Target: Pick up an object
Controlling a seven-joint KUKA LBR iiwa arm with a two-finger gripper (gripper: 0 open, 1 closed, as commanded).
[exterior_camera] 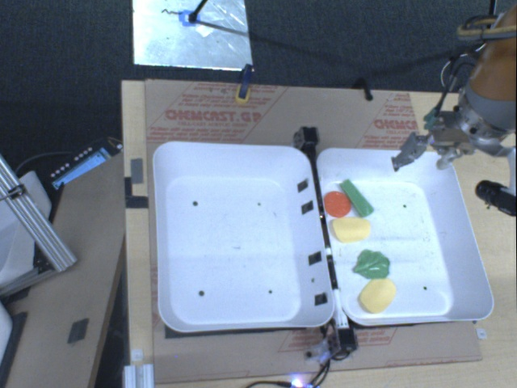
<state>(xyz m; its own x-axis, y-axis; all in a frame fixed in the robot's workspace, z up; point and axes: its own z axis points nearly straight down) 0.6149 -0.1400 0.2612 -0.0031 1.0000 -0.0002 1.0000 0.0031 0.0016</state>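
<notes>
**Objects Lie Below-Left of the Gripper**

The right bin (452, 217) holds every object, clustered along its left wall. The gripper (424, 153) hangs over the bin's upper edge, fingers spread, holding nothing. The nearest object, a green stick (356, 198), lies down and left of the fingers, its long axis running diagonally from upper-left to lower-right.

Bench (81, 241) bears cardboard sheet (266, 107) with two white bins (234, 160) side by side
</notes>
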